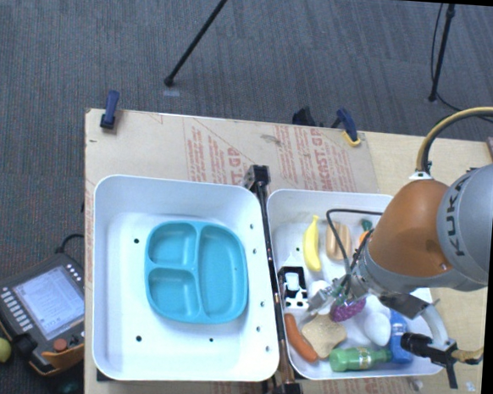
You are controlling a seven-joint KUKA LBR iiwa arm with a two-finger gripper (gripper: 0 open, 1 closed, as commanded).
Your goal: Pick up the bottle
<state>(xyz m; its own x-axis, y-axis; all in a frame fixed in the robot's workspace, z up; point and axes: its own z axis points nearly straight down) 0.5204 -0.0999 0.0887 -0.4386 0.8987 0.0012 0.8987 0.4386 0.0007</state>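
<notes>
We found much of the right bin (284, 205) masked by the arm's orange band (407, 230) and grey wrist, which reached in from the right and covered the bin's far right side. The gripper (334, 294) hung low over the bin's middle among crowded toy food; whether its fingers stood apart or together we could not tell, and nothing could be seen held between them. The green bottle (359, 359) lay on its side along the bin's near wall, just beside a slice of bread (326, 335) and a blue item (400, 344) partly tucked under the wrist. A purple bunch of grapes (349, 308) sat just below the gripper. A banana (312, 242) lay toward the far side, a hot dog sausage (300, 338) near the left front corner. White shapes beside the grapes were hard to make out. The left bin (107, 240) held a teal divided plate (197, 270) with open floor all around it.
</notes>
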